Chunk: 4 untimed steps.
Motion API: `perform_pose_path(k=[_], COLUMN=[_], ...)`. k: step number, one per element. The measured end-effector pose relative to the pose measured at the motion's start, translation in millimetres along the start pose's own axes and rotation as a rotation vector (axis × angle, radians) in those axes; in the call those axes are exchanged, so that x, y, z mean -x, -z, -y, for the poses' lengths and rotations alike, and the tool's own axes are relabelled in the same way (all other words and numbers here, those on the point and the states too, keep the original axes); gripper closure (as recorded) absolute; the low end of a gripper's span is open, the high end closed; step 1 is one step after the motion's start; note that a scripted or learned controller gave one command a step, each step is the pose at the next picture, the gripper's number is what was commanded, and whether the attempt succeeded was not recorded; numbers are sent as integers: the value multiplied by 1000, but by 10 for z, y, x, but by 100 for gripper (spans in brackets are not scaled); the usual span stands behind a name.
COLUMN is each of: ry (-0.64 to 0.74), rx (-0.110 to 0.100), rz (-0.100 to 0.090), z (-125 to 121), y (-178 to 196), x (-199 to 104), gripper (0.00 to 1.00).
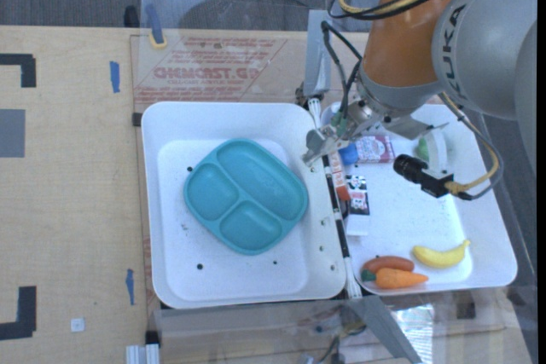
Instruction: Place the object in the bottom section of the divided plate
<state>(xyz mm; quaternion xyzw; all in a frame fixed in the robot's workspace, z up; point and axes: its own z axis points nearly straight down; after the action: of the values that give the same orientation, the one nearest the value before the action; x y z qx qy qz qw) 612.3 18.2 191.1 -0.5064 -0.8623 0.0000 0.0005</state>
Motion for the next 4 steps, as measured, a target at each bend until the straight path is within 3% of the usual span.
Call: perform_pose_path(k=[1,2,3,4], ry=[39,41,44,44], rx=[0,3,4,4], rz=[0,2,2,3], z=[426,158,-204,-204], y=[-67,251,154,155], x=[-820,-1080,-885,-883], gripper=[100,100,100,0])
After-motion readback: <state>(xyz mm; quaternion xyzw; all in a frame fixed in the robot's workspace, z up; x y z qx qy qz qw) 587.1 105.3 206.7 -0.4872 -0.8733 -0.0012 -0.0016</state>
